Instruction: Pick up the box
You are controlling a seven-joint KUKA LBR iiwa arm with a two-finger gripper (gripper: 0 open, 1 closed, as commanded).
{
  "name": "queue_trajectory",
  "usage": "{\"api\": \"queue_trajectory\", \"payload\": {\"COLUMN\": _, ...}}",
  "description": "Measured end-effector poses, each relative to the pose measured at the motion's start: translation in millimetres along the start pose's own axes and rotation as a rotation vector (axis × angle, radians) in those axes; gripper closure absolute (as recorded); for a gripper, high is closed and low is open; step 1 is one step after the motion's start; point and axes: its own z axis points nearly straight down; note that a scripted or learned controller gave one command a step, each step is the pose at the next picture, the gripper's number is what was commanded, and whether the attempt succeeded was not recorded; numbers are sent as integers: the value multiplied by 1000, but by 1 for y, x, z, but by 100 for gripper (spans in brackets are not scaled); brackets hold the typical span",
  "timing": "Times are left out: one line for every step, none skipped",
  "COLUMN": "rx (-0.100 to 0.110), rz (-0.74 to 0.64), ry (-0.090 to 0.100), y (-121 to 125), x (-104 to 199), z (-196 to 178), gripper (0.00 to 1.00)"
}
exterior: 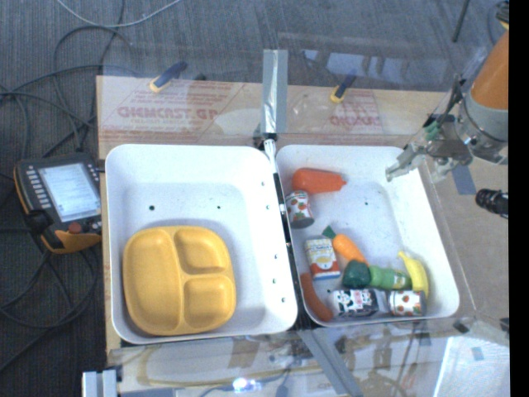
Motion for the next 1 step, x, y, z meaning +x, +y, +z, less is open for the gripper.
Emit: {"api": "queue_trajectory", "payload": {"rx": 0, "rz": -327, "ry": 1, "y": -75, "x": 51, "z": 72, "gripper": 0}}
